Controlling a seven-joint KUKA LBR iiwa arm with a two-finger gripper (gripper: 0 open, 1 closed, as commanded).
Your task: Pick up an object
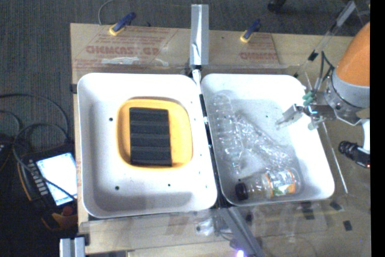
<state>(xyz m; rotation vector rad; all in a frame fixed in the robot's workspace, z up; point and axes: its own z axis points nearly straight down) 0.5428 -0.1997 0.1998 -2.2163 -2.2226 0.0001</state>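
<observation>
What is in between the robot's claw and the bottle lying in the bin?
In the camera view, bare white bin floor and the edge of a crinkly clear plastic piece lie between the gripper and the bottle.

White bins [96, 129] — yellow tray [123, 135], black ribbed insert [149, 136] — clear bottle [267, 183], black cap.

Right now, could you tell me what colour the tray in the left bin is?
Yellow tray, black ridged insert; camera view.

Robotics lab: clamped bench [174, 48], twin white bins [90, 147], carpet, cables.
</observation>
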